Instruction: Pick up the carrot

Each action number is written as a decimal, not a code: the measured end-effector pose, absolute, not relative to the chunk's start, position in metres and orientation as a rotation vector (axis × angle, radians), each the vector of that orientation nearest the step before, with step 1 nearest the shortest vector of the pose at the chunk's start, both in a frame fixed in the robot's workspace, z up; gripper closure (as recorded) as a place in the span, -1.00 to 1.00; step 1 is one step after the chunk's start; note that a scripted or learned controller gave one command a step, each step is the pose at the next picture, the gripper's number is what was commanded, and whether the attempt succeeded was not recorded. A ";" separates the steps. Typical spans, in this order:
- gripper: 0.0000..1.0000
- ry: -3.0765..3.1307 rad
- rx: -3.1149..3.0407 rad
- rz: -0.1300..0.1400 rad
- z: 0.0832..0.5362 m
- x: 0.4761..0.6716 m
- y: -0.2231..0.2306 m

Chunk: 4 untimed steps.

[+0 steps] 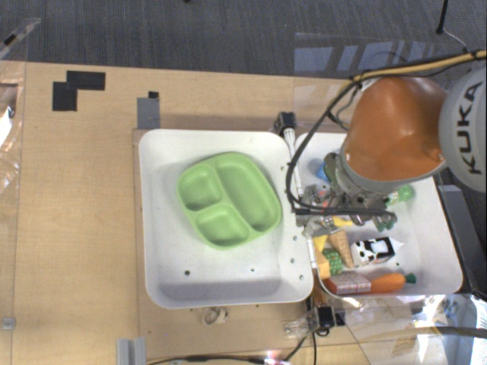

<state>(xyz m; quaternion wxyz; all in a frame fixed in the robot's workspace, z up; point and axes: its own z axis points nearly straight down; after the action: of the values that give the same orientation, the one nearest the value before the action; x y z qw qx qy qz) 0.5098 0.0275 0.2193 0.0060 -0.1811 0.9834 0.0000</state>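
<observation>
I see grey carpet at the top of my feed, and below it the pale wooden bench (pixel 76 226) with black tape marks (pixel 76 88) near its far left corner. On it sit two shallow white bins side by side. The left bin (pixel 221 287) holds a green divided plate (pixel 228 198) with three compartments, lying about in the middle. Moving right, the arm's orange band (pixel 396 128) hangs over the right bin (pixel 445 261), and the gripper (pixel 342 217) sits low over a clutter of toy food; I cannot tell from here how it is set. Under it lie a yellow piece (pixel 344 220) and a black-and-white carton (pixel 374 251). The carrot (pixel 386 283) lies near the front edge of the right bin, just beside a reddish box (pixel 348 283), apart from the gripper.
</observation>
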 end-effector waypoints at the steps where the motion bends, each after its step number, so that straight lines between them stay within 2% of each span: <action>1: 1.00 2.993 -0.868 -0.008 0.413 0.528 0.020; 2: -1.00 3.001 -0.870 -0.003 0.408 0.527 0.020; 3: -1.00 3.006 -0.905 0.007 0.258 0.508 0.087; 4: 1.00 2.987 -0.896 0.002 0.275 0.512 0.087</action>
<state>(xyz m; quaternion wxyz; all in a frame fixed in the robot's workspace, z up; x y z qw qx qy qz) 0.5125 0.0867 0.2754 0.0115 -0.2872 0.9578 0.0006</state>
